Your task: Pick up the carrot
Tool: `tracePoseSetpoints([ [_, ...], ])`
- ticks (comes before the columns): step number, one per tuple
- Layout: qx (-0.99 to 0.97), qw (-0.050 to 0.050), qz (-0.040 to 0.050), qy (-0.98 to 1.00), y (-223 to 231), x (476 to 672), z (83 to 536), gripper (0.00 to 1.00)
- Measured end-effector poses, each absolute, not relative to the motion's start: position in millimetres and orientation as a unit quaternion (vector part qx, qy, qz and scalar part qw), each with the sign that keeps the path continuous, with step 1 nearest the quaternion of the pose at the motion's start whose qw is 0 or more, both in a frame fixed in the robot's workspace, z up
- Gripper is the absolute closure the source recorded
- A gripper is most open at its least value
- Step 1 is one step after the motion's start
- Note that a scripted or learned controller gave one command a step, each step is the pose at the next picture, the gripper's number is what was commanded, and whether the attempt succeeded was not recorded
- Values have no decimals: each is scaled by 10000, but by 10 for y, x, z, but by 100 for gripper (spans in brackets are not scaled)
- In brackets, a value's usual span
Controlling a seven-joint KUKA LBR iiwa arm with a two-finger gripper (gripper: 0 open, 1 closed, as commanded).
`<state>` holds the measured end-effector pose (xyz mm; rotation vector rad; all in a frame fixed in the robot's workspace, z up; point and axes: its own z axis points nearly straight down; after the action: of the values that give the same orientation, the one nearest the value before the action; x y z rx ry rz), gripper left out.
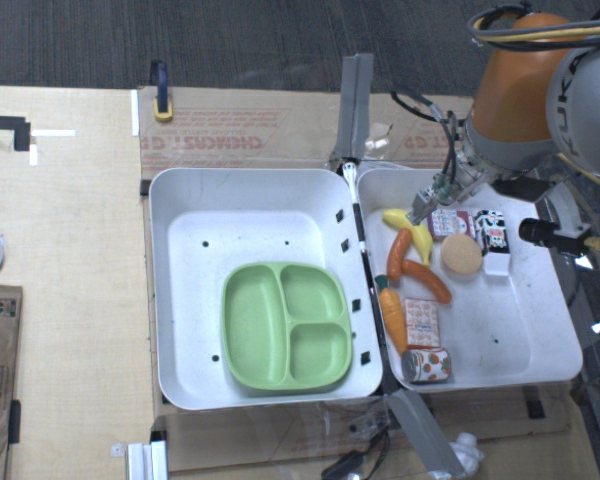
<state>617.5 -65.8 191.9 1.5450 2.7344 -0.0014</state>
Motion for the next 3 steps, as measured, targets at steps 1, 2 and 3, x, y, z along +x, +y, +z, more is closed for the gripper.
tracePoseSetpoints([
  [1,4781,3,-5,8783,-834,5892,1916,100],
  [2,4785,10,-6,8781,-843,5898,2005,100],
  [3,6012,-7,-11,7991,-228,5312,2037,100],
])
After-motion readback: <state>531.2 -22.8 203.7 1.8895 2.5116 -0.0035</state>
